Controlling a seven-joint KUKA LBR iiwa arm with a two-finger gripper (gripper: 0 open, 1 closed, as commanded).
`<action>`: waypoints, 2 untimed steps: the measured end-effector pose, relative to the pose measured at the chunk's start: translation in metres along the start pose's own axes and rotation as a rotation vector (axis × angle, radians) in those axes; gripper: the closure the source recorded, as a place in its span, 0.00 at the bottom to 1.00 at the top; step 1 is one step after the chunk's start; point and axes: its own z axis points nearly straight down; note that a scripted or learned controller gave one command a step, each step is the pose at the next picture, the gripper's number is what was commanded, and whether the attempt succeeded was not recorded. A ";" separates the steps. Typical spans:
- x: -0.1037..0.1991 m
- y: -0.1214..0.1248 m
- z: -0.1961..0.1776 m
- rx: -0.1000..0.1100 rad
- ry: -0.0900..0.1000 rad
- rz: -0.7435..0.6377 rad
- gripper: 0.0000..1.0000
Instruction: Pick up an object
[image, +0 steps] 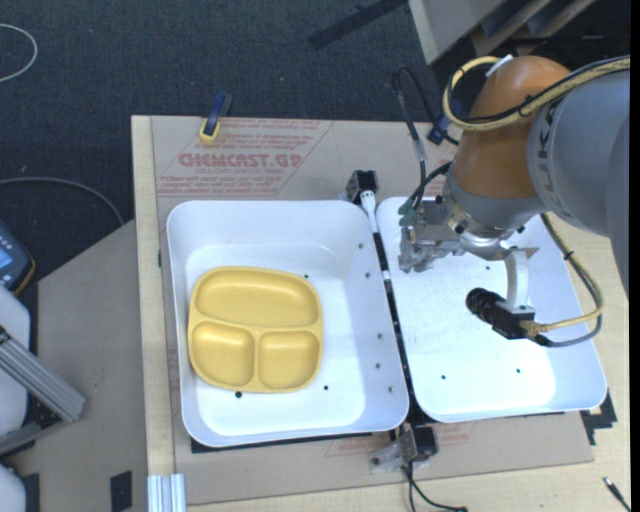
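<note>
two shallow white bins sit side by side on my bench, sharing a black seam down the middle. the left bin holds one yellow divided plate, three compartments, lying flat toward the bin's left half and just off the left wall; there's open white floor to its right, up to the seam, and a narrower strip along the near and far edges. that plate is the one thing i count to pick.

the right bin has the arm over its far-left corner, close by the seam. i see one grey arm with its orange band coming in from the right, and the gripper hanging low over the bin floor. i can't tell its state from up here, since the wrist hides too much. it's well apart from the plate. one black cable fitting hangs over the bin's middle. the near half of that bin is bare white floor.
</note>
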 end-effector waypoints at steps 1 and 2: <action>0.037 0.022 -0.016 -0.002 0.001 0.000 1.00; 0.048 0.020 -0.014 0.002 0.000 0.004 1.00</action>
